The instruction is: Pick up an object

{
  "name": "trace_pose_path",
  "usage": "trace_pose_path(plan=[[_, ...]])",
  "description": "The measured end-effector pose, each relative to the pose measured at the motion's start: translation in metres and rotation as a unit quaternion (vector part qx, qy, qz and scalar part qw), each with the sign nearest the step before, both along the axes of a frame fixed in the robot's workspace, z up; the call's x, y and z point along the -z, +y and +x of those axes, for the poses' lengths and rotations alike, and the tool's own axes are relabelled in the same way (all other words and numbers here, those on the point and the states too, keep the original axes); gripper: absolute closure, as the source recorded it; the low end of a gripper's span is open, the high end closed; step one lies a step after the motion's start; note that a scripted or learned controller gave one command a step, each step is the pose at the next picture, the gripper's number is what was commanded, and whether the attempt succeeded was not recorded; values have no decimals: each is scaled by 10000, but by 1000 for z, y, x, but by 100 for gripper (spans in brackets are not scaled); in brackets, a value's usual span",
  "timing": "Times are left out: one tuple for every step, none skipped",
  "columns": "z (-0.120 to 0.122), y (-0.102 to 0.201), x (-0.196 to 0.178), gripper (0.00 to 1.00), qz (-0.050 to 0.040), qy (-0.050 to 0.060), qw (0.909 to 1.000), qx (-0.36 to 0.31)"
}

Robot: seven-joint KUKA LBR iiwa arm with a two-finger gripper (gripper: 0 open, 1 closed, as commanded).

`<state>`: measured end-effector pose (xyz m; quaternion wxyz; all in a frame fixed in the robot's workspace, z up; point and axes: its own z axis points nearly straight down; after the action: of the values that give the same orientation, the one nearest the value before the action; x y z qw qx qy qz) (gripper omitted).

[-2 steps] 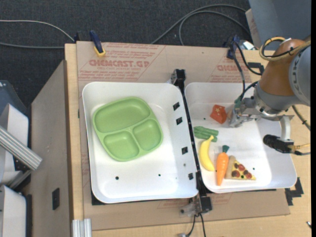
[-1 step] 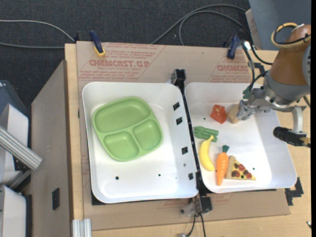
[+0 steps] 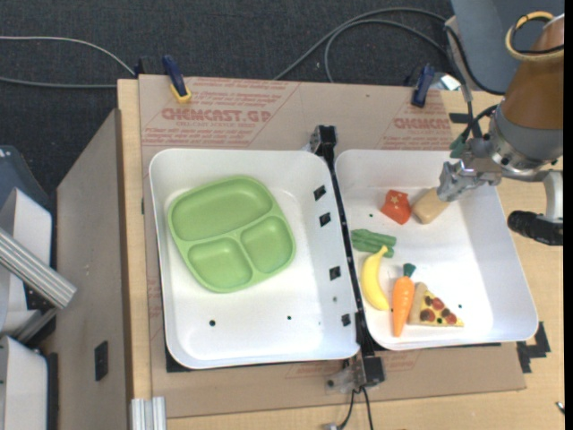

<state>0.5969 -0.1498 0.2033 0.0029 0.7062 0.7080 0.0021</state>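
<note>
Bins: two, left, right. Green plate: one. Banana: one. Carrot: one. Pizza slice: one. Bean pod: one. Red block: one. Tan piece: one.

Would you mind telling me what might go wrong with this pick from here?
The tool sits at one end of the tan block, so an off-centre grasp could let the block pivot or slip out. The red piece lies right beside the block and may get nudged. Both are near the right bin's far wall, which leaves little room for the tool.
</note>
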Motion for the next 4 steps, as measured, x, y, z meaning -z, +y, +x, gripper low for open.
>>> trace_pose_path(plan=[[10,2,-61,100,-5,-10,10000,0],[11,2,-62,100,-1,17,10000,5],[0,43,-60,100,16,52,10000,-7],[-9,86,-54,100,20,57,10000,-13]])
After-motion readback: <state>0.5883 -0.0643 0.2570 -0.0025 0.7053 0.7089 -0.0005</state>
